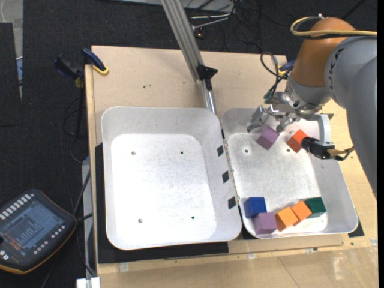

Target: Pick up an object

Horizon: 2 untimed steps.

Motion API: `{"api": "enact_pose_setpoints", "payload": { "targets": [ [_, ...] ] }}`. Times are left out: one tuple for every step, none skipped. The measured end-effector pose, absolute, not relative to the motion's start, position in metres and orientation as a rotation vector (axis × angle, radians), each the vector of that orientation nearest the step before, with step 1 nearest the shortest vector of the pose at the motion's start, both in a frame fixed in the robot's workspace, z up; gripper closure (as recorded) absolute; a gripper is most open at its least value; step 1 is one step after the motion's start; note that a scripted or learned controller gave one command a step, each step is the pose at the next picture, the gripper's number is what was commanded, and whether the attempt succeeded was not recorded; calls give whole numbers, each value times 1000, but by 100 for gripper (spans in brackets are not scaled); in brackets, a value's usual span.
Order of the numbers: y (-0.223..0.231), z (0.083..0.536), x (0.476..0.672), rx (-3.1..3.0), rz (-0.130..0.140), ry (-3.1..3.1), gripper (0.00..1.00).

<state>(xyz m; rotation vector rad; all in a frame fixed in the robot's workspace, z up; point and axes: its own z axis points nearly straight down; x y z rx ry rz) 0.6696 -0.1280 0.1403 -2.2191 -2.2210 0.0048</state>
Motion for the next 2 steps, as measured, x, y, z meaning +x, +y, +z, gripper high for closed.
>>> {"api": "enact_pose_setpoints", "payload": {
  "targets": [
    [-129, 115, 671, -2226, -2, -2223, 0],
    [-128, 123, 671, -2225, -2, -2224, 100]
  ]
}}
